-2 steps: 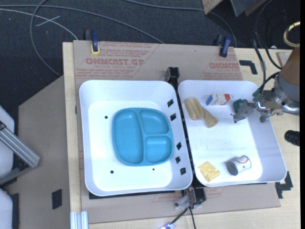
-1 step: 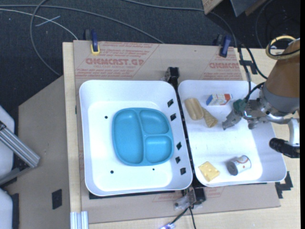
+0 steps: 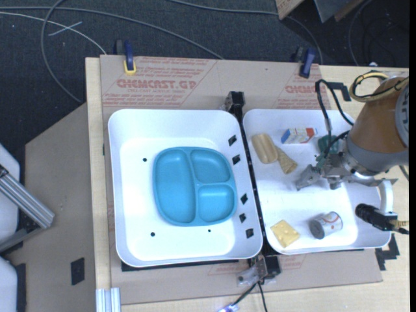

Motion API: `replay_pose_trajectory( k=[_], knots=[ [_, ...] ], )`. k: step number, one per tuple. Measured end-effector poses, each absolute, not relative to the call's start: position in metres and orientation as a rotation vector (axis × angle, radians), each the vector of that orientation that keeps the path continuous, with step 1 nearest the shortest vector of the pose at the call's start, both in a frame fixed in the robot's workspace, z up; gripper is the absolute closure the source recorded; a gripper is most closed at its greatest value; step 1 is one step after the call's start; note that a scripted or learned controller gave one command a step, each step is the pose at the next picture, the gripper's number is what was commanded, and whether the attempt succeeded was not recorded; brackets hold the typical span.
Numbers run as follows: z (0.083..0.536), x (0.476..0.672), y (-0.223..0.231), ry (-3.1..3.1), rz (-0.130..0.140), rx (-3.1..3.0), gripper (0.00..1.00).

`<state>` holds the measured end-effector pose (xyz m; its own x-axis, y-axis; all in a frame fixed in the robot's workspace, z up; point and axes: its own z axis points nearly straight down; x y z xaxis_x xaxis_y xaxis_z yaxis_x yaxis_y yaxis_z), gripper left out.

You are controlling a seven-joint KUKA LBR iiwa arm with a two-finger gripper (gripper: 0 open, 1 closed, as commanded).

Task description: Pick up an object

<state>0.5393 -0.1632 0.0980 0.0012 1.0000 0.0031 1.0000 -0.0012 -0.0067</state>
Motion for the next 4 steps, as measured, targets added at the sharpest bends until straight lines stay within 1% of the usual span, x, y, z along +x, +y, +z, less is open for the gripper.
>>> replay_pose_trajectory(
  k=[1,2,3,4],
  knots=[
    [0.112,0.541,-0.163,-2.220,-0.002,-2.221,1.00],
    [0.175,0.549,-0.167,-2.227,-0.006,-2.225,1.00],
    [0.237,0.544,-0.172,-2.227,-0.006,-2.226,1.00],
    [0.291,0.546,-0.172,-2.228,-0.006,-2.225,1.00]
  ],
)
